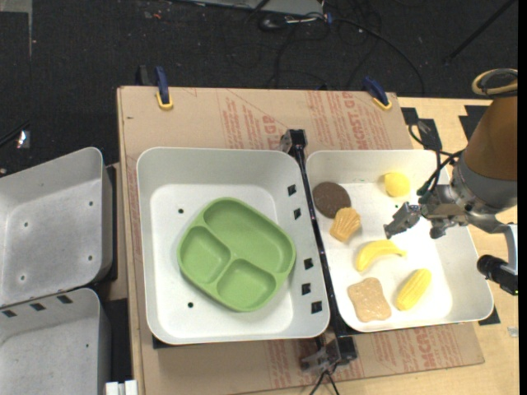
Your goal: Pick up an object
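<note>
Gripper [405, 219] poised above the right bin [471, 309], nothing between its fingers.

From the overhead camera, the gripper hangs just above the toy banana [378, 254], beside the lemon [396, 183]; its jaws look slightly apart, and no object is held. The likeliest target is the banana, which lies near the bin's centre. Its curved, smooth body could roll or squirt out as the fingers close, and a descent slightly off could nudge the neighbouring madeleine [345, 224] instead. The right bin also holds a brown cookie [331, 197], a corn cob [412, 290] and a cracker [369, 299]. The left bin [156, 220] holds a green divided plate [236, 254].
</note>
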`<state>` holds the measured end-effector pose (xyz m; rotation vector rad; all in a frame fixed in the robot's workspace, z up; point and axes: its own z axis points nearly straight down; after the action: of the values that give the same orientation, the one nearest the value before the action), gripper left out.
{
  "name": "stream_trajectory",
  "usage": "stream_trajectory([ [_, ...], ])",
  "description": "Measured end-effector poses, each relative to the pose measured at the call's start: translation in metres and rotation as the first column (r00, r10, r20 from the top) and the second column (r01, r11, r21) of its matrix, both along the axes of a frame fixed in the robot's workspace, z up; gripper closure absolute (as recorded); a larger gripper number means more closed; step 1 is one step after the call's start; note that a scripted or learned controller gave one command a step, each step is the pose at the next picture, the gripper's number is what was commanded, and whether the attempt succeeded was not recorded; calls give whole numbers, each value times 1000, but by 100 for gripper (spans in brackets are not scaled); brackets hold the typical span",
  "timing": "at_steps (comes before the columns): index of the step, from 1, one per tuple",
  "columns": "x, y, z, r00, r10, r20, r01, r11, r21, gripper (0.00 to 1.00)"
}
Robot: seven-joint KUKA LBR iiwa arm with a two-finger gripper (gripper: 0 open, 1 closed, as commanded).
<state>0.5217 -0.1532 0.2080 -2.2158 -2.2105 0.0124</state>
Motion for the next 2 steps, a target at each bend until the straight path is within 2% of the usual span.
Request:
stream_trajectory([
  [1, 3, 0, 7, 1000, 3, 13, -3, 1000, -3, 0],
  [2, 13, 1, -48, 1000, 2, 10, -2, 1000, -2, 0],
])
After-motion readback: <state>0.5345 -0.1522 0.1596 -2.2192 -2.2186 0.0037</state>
